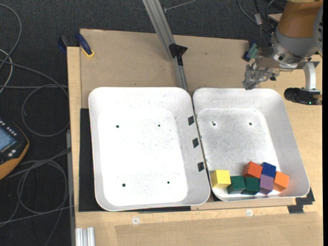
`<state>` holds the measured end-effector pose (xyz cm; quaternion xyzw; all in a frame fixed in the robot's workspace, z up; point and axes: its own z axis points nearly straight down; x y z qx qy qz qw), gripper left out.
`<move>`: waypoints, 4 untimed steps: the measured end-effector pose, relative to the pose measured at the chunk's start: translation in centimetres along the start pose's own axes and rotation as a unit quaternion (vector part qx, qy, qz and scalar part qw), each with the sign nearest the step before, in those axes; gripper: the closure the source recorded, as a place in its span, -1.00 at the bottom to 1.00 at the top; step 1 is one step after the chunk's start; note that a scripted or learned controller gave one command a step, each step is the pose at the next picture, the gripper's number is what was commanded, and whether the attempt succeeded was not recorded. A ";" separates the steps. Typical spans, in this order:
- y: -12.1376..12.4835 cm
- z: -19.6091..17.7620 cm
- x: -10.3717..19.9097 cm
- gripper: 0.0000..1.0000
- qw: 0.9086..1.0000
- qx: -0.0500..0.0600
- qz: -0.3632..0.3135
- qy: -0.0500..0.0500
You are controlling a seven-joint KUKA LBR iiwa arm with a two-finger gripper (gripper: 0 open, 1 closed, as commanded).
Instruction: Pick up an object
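Several small coloured blocks crowd the near edge of the right bin [287, 122]: a yellow block [221, 178], two green blocks [237, 183], an orange block [252, 169], a blue block [268, 168], a purple block [266, 182] and another orange block [281, 180]. My gripper [250, 82] hangs over the far rim of the right bin, well away from the blocks. I see nothing held between its fingers.
The left bin [102, 137] lies beside the right one, with black clips [195, 142] along the seam. A slanted metal pole [163, 27] rises behind the bins. Cables and a yellow device [9, 145] lie on the floor to the left.
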<state>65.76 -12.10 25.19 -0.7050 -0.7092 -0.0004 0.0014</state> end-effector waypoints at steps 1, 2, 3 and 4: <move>-0.1 -0.7 4.8 1.00 1.000 -0.001 0.000 0.000; -1.1 -0.5 9.5 1.00 1.000 0.000 0.000 0.000; -1.1 -1.1 14.6 1.00 1.000 -0.002 0.000 0.000; -1.1 -1.6 20.2 1.00 1.000 -0.002 -0.001 0.000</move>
